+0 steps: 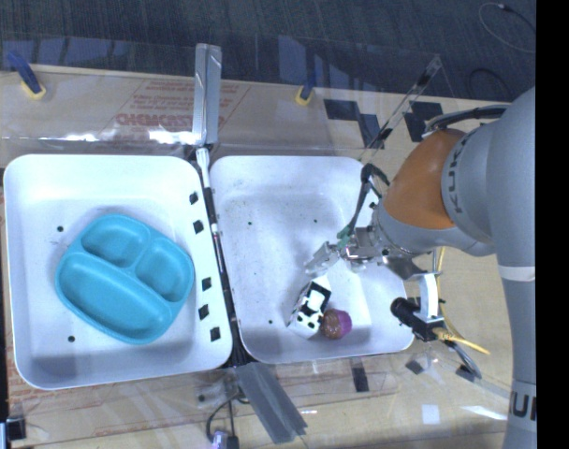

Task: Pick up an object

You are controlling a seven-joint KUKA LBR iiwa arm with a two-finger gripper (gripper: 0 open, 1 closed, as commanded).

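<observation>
gripper (313, 307) low in the right bin (266, 195), beside a purple ball (337, 324) — grip state cannot be told; pickup not yet evident.

Arm (490, 185) cut off at the right; its far links leave the picture. Gripper (313, 299) reads as a pale blur, grip state unreadable. Small purple object (337, 324) just beside it, too small to identify. Surface (266, 110) lettering too faint to read.

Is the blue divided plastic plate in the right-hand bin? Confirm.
No, the blue divided plastic plate lies in the left white bin, by itself.
</observation>
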